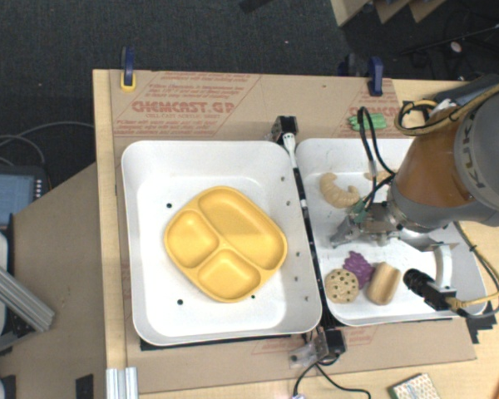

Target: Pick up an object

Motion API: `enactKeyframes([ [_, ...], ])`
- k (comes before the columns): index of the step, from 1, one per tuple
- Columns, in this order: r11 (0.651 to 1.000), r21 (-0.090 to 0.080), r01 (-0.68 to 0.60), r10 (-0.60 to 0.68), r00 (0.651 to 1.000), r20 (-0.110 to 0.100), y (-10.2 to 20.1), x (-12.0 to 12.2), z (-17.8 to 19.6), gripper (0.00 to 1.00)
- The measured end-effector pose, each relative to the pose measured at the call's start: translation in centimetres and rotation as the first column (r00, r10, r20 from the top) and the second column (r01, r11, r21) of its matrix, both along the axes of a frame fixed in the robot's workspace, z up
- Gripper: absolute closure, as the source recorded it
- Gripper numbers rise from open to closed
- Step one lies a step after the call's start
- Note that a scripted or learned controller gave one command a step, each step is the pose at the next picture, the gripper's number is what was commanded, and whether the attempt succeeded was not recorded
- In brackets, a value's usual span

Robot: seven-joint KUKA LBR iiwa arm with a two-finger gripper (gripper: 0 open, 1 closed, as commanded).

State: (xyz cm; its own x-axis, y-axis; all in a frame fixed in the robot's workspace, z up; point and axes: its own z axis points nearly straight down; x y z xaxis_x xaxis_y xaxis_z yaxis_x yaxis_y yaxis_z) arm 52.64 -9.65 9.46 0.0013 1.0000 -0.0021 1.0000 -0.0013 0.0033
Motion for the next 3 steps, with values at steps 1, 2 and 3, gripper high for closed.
enactKeyframes([
  [1,1.000,0.000,-0.003,0.003,1.000,0.001,-0.2,4.9,-1.0,0.00],
  [2,1.000,0.000,0.011,-0.011,1.000,-0.009,-11.5,-2.7,-1.0,0.00],
  [3,1.000,-0.001,-0.005,0.005,1.000,0.003,-10.8,3.3,-1.0,0.00],
])
